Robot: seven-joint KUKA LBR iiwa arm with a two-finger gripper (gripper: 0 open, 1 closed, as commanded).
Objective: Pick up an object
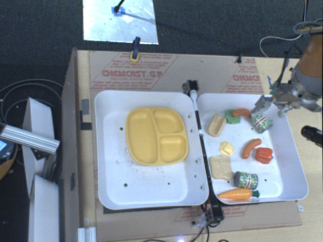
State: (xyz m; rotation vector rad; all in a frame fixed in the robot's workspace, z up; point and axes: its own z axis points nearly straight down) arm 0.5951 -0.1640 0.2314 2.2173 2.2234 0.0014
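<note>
The right bin (295,173) holds several toy foods. Among them are a small red, white and green can (261,122), an orange sausage (241,112) beside a green piece (232,116), a bread roll (216,125), a second sausage (251,148), a red pepper (264,155), a toast slice (220,167), a green can (246,179) and a carrot (237,194). My gripper (273,107) hangs at the bin's far right corner, just above and right of the small can. Its fingers stand apart, open, with nothing seen between them.
The left bin (113,185) bears a yellow divided plate (156,135). A small yellow piece (226,148) lies mid-bin on the right. The rim between the bins (201,135) runs down the middle. Cables (282,39) hang behind the arm.
</note>
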